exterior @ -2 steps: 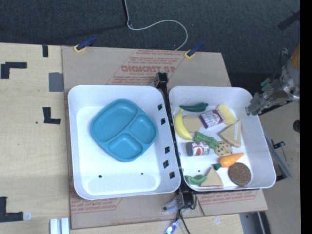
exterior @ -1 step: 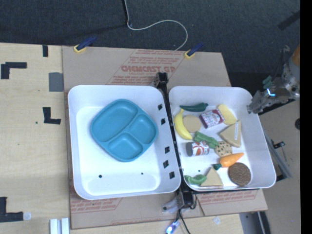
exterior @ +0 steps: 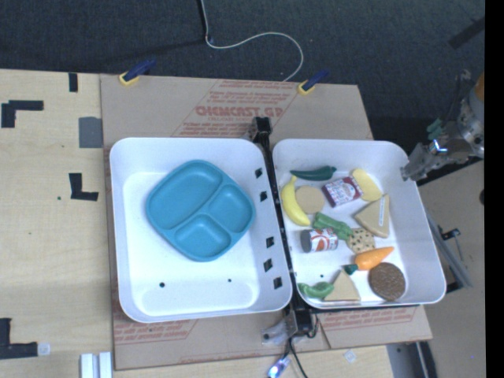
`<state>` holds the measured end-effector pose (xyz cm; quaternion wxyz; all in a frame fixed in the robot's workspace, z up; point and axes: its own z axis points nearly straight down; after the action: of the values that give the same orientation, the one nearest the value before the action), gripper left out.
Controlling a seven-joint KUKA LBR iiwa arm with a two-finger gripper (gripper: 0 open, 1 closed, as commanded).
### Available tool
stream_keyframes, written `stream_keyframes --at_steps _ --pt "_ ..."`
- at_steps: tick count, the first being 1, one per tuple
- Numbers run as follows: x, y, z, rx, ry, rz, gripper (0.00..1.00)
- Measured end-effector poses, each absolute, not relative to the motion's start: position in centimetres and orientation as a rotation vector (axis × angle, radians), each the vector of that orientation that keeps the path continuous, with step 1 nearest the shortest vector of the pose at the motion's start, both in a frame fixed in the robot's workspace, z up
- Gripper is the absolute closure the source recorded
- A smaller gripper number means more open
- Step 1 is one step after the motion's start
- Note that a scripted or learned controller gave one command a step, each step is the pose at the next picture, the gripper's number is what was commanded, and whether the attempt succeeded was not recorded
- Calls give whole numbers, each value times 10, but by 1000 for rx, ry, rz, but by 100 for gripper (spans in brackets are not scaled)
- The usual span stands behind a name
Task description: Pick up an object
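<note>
The right bin point(exterior: 420, 225) holds a pile of toy food: a yellow banana point(exterior: 291, 204), a green chili point(exterior: 313, 173), a small red and white can point(exterior: 341, 190), a second can point(exterior: 319, 241), a cheese wedge point(exterior: 376, 216), an orange carrot point(exterior: 370, 257) and a brown round cookie point(exterior: 387, 280). My gripper point(exterior: 419, 165) sits at the far right, just outside the bin's upper right rim, with nothing seen between its fingers. Its tips are too small and dark to read.
The left bin point(exterior: 126, 211) holds a blue sectioned plate point(exterior: 200, 209). Both bins rest on a cardboard sheet point(exterior: 228, 105) held by yellow and blue clamps point(exterior: 138, 71). A white cable point(exterior: 252, 42) loops behind the bins.
</note>
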<state>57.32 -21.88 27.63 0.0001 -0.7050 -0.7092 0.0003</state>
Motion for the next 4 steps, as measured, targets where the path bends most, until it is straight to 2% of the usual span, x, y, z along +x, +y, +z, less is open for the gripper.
stream_keyframes --at_steps 4 --pt "576 -214 314 -2206 -2233 -3 100"
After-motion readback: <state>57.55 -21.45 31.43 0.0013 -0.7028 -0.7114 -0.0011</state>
